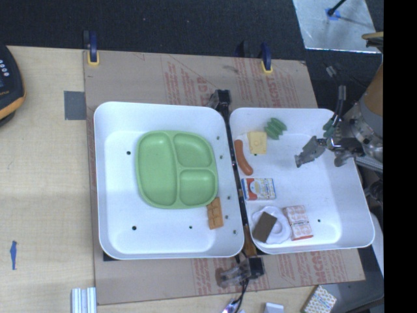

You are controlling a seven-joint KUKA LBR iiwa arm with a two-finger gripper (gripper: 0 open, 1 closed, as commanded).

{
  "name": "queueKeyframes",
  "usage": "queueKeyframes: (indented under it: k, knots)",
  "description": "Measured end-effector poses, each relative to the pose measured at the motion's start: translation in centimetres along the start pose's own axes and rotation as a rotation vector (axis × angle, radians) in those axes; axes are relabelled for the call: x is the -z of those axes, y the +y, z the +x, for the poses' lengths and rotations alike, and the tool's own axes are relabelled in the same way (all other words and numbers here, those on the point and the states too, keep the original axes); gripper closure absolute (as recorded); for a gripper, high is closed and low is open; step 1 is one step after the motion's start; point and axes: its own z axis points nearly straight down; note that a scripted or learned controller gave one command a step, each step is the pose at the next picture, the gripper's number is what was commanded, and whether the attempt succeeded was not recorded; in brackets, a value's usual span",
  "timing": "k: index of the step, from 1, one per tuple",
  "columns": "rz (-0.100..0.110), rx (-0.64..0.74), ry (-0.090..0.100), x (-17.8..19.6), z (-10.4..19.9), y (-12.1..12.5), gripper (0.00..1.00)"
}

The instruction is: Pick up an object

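The right white bin (339, 194) holds several small items: a green piece (276, 128), a yellow block (258, 142), an orange-red sausage (243, 157), a small printed carton (259, 188), a pink printed packet (297, 222) and a brown block on a white ring (266, 226). My gripper (324, 152) hangs over the right part of this bin, with two fingers spread apart and nothing between them. It stands right of the yellow block and above the pink packet.
The left white bin (111, 175) bears a green divided plate (176, 169) and a small orange cracker (214, 214) by its front right corner. Clamps (223, 100) join the bins at the middle. A dark device (8, 83) lies at the far left.
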Motion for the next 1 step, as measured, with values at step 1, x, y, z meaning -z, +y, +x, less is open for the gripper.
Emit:
queueKeyframes:
  k: [1]
  knots:
    - [0.011, 0.004, 0.002, -14.46, 1.17, 3.43, 0.00]
